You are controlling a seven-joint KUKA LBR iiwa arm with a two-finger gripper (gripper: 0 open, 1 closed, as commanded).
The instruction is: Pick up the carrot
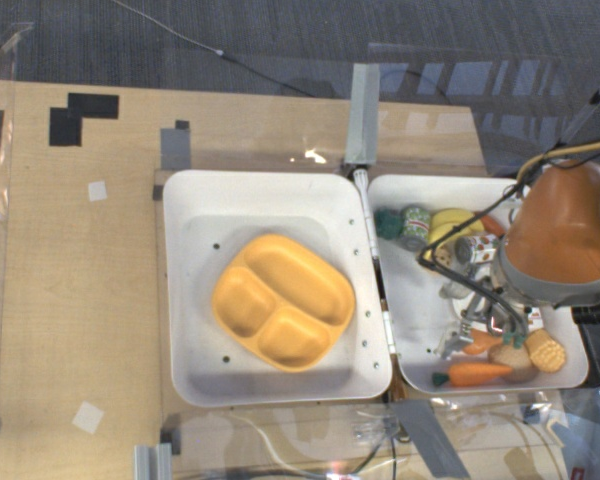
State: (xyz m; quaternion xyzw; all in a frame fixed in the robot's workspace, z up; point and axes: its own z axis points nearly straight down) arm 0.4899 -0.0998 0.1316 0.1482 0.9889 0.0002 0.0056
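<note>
Wood bench, two white bins — carrot below gripper

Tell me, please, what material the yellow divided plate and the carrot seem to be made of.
The yellow divided plate looks like moulded plastic with a matte finish: even colour, rounded edges, soft highlights. The carrot is probably a plastic toy: its orange is uniform and smooth, with a small green end. The view is too coarse to be sure.

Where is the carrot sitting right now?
The carrot lies in the right bin, against its near wall, just below the gripper and left of the corn piece.
</note>
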